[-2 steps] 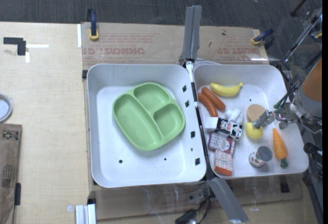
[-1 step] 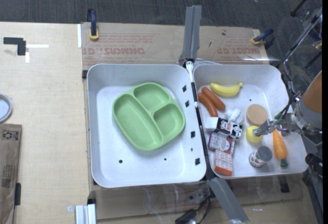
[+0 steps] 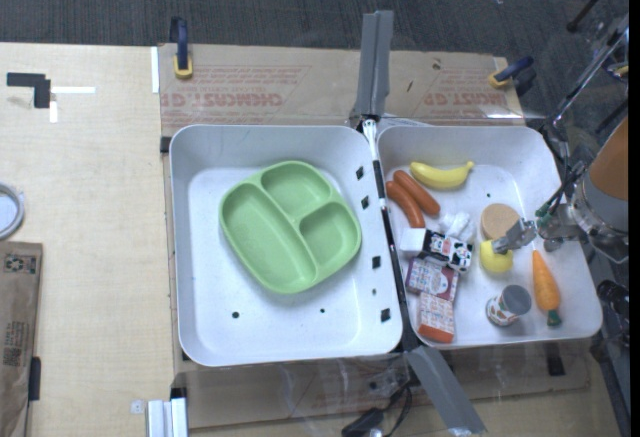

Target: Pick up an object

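1. Two white bins sit side by side; the right bin (image 3: 540, 147) holds the clutter.
2. The gripper (image 3: 520, 236) hangs low in that bin, beside a yellow lemon-like object (image 3: 495, 258); whether its pincer is wide or closed, I cannot tell.
3. A carrot (image 3: 545, 287) lies just right of the yellow object, and a banana (image 3: 441, 173) lies further back.

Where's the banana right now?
The banana lies in the right bin, near its back wall, just above the two hot dogs and left of the round tan block.
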Action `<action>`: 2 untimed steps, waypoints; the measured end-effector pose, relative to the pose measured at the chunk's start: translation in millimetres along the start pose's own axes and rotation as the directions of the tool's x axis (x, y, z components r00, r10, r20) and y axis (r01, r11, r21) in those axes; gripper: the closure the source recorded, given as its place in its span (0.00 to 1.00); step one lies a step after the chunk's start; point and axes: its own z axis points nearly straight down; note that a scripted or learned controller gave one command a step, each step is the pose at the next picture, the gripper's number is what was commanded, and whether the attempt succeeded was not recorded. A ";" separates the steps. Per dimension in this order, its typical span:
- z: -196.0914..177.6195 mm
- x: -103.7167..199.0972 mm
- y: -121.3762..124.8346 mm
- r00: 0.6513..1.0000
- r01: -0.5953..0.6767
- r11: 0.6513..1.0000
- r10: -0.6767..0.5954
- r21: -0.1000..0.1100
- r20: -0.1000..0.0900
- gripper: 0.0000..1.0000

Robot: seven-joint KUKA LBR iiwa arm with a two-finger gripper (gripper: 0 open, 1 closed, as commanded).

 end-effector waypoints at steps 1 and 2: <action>-0.6 0.7 -7.5 1.000 0.023 1.000 -0.023 -0.008 0.005 0.00; 0.0 -0.1 -2.4 1.000 0.018 1.000 -0.018 -0.001 0.001 0.00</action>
